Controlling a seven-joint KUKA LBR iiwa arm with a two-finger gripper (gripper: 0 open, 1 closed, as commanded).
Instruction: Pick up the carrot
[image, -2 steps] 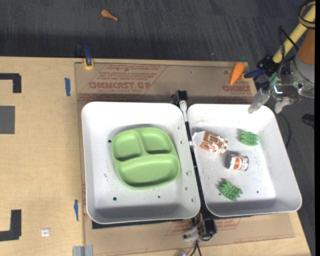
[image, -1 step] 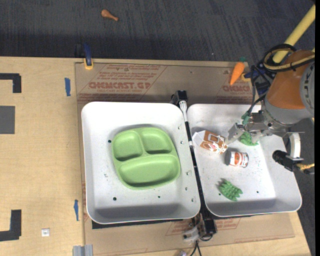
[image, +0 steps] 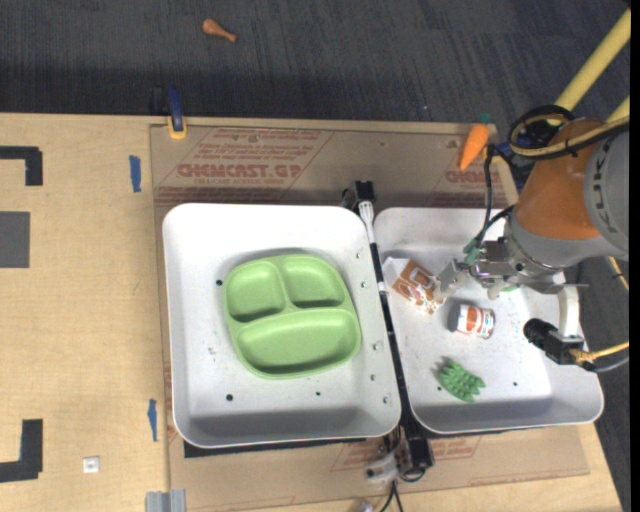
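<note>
Up beyond the gripper (image: 478, 262), outside the right bin's (image: 570, 405) far rim, lies the carrot (image: 474, 146). Open floor lies below it; whether it is open or closed, I cannot tell.

The grey arm with its orange band (image: 560, 205) reaches over the right shallow white bin (image: 575, 400), its gripper (image: 478, 262) low near a brown snack packet (image: 415, 284). A small white-and-red can (image: 470, 320) and a green leafy toy (image: 460, 380) lie just beside. An orange carrot (image: 474, 147) rests on the board beyond. The left white bin (image: 200, 400) holds a green divided plastic plate (image: 290, 315).
</note>
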